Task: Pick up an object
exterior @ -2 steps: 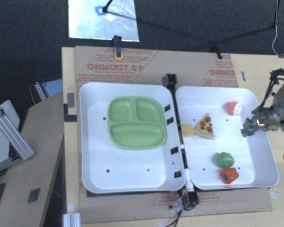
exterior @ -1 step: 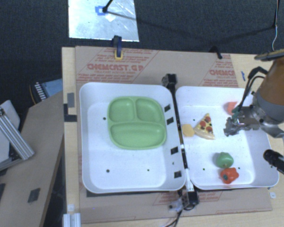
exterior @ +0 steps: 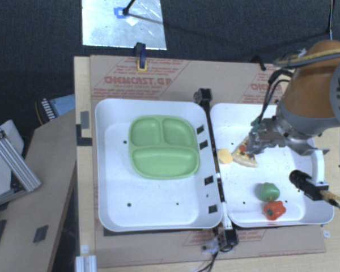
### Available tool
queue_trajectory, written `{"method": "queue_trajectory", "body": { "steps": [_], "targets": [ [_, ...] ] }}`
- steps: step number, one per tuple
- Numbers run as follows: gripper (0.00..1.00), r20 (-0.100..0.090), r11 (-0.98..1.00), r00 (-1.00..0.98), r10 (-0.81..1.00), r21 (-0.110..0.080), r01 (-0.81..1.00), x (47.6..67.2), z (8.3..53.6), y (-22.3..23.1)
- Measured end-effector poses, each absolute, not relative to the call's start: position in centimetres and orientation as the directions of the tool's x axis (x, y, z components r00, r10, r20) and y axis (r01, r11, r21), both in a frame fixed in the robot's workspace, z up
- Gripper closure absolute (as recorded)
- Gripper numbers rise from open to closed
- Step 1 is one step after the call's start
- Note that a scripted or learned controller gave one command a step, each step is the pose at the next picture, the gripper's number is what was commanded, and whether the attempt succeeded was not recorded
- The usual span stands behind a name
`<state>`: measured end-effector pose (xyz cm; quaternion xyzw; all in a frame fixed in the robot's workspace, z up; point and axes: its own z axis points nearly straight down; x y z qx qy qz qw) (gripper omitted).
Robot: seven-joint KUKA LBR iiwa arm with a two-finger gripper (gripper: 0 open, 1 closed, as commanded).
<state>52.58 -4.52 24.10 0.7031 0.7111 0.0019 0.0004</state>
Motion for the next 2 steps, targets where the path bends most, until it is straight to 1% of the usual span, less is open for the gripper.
{"method": "queue_trajectory", "body": {
  "steps": [1, 2],
  "targets": [
    [1.0, 0.002, 0.011, -0.011, 1.0, 0.003, 1.0, 53.2, 24.4, 0.8],
    [1.0, 0.002, 0.01, -0.01, 1.0, 0.003, 1.0, 54.4, 24.5, 6.1]
  ]
}}
